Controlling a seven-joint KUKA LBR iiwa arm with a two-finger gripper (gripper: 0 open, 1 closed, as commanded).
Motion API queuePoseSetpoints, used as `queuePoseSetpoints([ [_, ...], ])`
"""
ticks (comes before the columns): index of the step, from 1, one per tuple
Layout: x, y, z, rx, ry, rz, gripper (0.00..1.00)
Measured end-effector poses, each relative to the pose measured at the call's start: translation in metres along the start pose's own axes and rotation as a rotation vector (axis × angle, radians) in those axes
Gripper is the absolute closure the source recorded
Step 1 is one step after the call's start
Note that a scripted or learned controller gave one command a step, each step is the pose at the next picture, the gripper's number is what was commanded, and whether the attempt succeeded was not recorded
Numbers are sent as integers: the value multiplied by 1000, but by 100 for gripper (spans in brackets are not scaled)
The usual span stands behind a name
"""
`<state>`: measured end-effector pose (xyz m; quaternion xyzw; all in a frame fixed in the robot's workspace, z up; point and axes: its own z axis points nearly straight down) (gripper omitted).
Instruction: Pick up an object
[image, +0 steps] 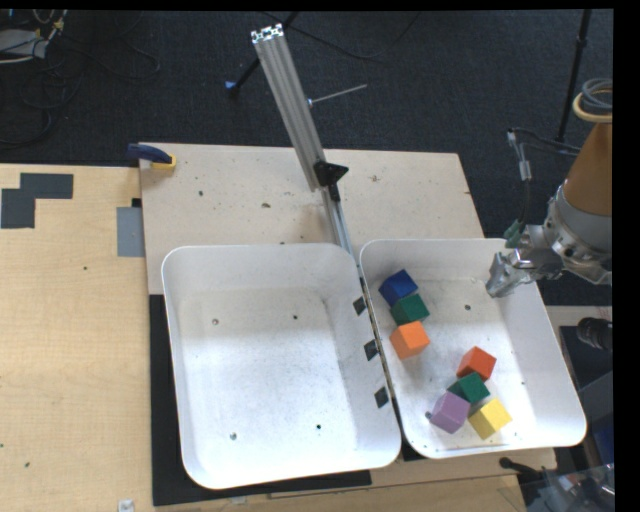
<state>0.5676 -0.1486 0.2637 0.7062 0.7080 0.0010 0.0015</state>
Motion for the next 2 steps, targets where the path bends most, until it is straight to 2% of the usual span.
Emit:
queuePoseSetpoints([
  [2, 96, 18, 22, 9, 3, -2, 100],
])
